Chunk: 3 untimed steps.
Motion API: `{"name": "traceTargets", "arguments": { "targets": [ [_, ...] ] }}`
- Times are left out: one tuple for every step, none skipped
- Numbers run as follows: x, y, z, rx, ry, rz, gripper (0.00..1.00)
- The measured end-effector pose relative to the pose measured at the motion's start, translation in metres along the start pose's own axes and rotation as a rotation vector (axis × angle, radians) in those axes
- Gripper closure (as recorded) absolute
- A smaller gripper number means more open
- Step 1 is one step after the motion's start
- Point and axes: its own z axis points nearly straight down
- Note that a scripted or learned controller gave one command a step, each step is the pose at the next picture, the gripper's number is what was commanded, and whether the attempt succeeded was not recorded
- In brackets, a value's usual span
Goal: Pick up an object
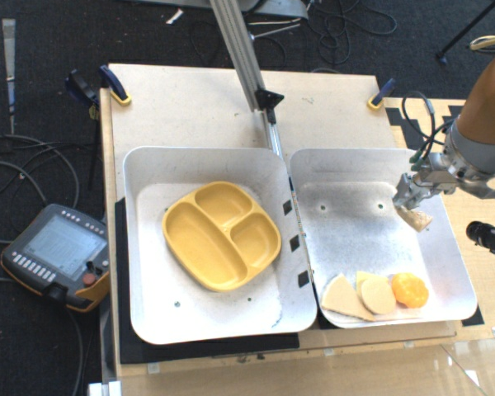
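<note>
The small tan, wedge-shaped chunk (416,218) sits right beneath my gripper (410,200), by the right white bin's (346,213) far wall. I cannot tell whether I hold it or how my jaws stand. It looks light and stiff; I'd pinch its flat sides. Nearer the bin's front lie pale slices (359,295) and an orange piece (409,289).

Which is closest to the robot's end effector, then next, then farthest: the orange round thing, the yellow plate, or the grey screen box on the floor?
From the end effector, in the camera view:
1. Orange round thing, right bin, near edge.
2. Yellow plate, left bin.
3. Grey screen box, on the floor, far left.
</note>
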Motion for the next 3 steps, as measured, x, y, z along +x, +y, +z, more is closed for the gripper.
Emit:
{"name": "traceTargets", "arguments": {
  "targets": [
    [0.0,0.001,0.002,0.006,0.001,0.001,1.0],
    [0.047,-0.005,0.008,0.009,0.004,-0.003,1.0],
    [0.105,-0.012,0.013,0.009,0.005,-0.005,1.0]
  ]
}}
